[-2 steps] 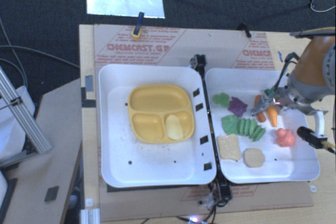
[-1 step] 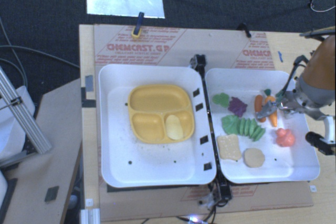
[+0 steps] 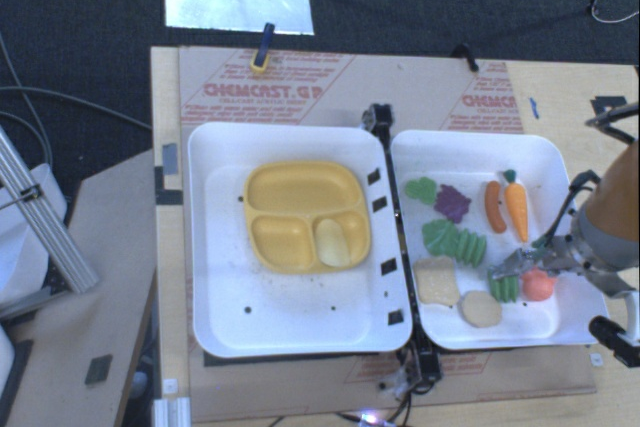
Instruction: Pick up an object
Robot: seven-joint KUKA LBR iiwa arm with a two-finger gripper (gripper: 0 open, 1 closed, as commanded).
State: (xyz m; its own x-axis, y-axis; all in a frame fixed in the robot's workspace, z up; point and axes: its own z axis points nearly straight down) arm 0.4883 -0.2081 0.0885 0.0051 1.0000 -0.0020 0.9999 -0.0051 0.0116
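Gripper (image 3: 522,262) low in the right bin (image 3: 560,155), near-right part; finger state cannot be told. Red tomato (image 3: 539,286) just beside its tip, small green piece (image 3: 505,287) to the left. Carrot (image 3: 516,205) and sausage (image 3: 495,206) farther back. Left bin (image 3: 215,245) holds a yellow divided tray (image 3: 305,215).
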